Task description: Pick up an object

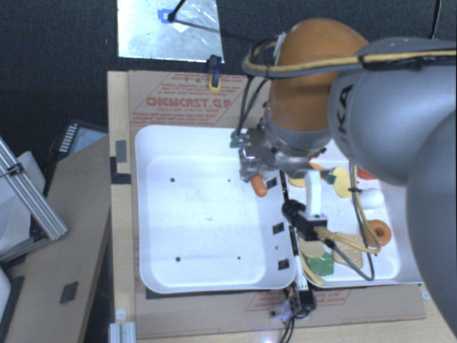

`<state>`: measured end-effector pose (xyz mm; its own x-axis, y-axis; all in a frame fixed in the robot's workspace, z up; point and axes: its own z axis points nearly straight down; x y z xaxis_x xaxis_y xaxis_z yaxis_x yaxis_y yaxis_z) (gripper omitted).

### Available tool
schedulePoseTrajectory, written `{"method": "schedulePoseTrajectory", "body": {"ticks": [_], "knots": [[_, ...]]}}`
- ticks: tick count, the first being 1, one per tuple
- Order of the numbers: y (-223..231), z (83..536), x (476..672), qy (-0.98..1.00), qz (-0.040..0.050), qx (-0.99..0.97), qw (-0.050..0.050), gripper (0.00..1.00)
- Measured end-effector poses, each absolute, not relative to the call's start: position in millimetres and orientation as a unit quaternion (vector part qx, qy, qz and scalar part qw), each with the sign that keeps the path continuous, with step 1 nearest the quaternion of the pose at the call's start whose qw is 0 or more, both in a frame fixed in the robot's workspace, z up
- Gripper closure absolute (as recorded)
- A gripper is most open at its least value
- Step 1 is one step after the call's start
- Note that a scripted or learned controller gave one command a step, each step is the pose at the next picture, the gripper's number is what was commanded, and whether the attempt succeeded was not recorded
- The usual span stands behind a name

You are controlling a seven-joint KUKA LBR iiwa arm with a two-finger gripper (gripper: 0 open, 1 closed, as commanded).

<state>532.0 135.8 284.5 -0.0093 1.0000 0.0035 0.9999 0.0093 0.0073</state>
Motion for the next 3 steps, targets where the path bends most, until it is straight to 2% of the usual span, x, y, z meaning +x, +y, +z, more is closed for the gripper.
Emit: {"method": "schedulePoseTrajectory", "body": {"ticks": [1, 2, 3], "knots": [[193, 340, 485.1, 0.711, 0.0031, 0.703, 0.000, 1.00], [237, 307, 551.3, 0.710, 0.0012, 0.705, 0.000, 1.00], [234, 309, 549.5, 0.709, 0.0005, 0.705, 0.000, 0.00]]}}
